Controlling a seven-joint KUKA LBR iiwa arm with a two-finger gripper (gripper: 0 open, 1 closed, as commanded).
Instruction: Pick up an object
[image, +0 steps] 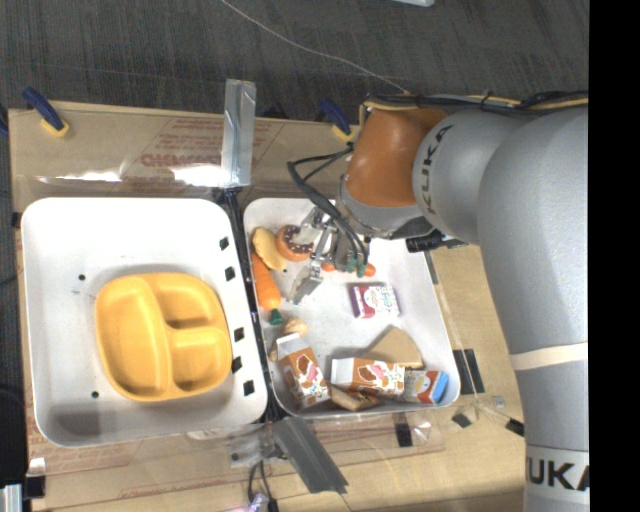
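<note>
hidden: gripper (318, 262) fingers blurred, grip unclear | donut (292, 240) partly covered by gripper | arm (520, 250) cut off at right edge

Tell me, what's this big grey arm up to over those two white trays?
The arm's gripper is down in the right bin, at its far left corner, among toy food: a carrot, a doughnut and small cartons. It's trying to pick something up. The left bin holds a yellow divided tray.

bins (40, 300): 2 | yellow tray (160, 335): 1 | cartons (372, 299): 3 (maybe more) | carrot (267, 285): 1
</note>
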